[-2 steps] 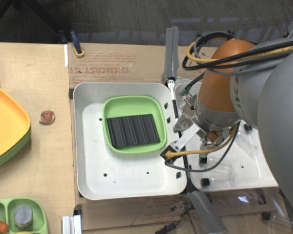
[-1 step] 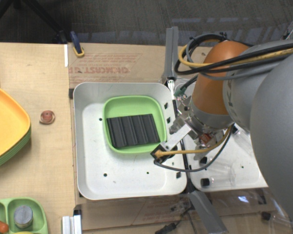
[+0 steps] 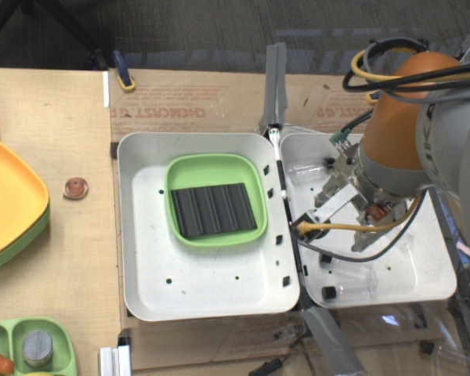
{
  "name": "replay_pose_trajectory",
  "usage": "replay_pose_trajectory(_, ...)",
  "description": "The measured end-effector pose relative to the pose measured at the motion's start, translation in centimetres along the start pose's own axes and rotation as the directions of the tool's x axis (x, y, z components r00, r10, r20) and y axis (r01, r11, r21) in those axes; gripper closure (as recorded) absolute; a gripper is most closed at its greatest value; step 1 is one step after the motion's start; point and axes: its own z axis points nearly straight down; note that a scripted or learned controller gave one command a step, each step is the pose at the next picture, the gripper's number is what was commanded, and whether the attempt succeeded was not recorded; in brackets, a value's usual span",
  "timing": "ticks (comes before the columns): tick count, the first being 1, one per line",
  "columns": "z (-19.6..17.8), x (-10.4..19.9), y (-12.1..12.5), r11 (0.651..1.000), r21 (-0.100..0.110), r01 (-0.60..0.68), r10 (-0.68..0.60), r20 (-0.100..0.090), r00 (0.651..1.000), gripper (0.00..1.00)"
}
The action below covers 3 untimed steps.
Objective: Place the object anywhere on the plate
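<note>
- Camera view: green plate [image 3: 215,167] sits in left bin [image 3: 141,233], upper-middle; dark ribbed slab [image 3: 213,210] lies flat on it.
- My arm [image 3: 423,124] comes in from right, bent over right bin [image 3: 423,284]; orange band up top.
- My pincer [image 3: 346,206] low over right bin's left half, nr divider. Cables in the way – can't tell its state.
- Worktop [image 3: 47,108] at left: stacked yellow plates [image 3: 8,202], small red knob [image 3: 76,187] just beside them.

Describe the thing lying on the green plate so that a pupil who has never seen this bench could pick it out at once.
Find the two white bins in the middle of the bench and take the left bin. In it sits a square green plate with rounded corners. The dark grey ribbed slab lies flat on that plate, the one dark, grooved rectangle there.
</note>
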Motion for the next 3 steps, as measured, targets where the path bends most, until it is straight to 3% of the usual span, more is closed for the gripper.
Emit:
replay_pose_trajectory(1,5.2,2.9,-4.4,1.0,0.002,-0.026,0.026,0.003,1.0,0.0)
replay_pose_trajectory(2,2.5,-0.3,1.2,0.994,0.001,-0.106,0.106,0.0,0.994,0.0)
replay_pose_trajectory(3,6.1,1.6,-3.0,0.993,0.002,-0.115,0.115,0.002,0.993,0.0)
